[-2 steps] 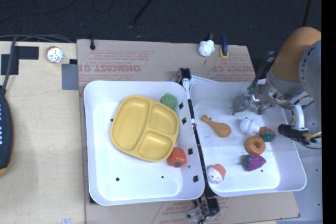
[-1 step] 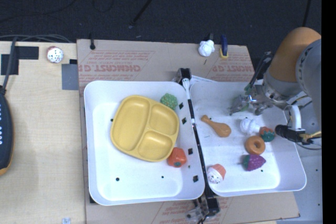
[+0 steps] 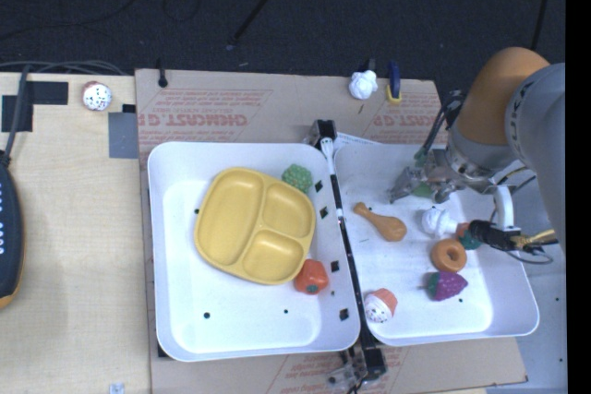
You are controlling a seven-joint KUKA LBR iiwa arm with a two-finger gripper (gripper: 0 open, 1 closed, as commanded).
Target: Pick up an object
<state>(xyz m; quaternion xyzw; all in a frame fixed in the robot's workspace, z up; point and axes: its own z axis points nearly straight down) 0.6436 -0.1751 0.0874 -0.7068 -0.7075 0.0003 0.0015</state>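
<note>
Approach step: gripper (image 3: 417,184) hangs low at the far side of the right bin (image 3: 517,318), jaw state unclear, nothing visibly held; next, lower onto the nearby drumstick (image 3: 381,221).

— What's that arm (image 3: 545,120) made of, from where you stand?

— Smooth grey casing, rounded like a thick pipe, with a bulging orange band (image 3: 497,97) on the segment above the wrist.

— And below the orange?

— A darker metal wrist section, then the gripper (image 3: 420,185), a cluster of thin grey and silvery parts. Its details are too small to make out.

— Any wiring?

— Yes. Thin black cables run up beside the wrist, behind the jaws, and a white looped cable (image 3: 503,198) hangs off to the side of them, ending at a black connector (image 3: 489,233) with an orange-yellow tip.

— Markings, screws?

— None I can read from here.
</note>
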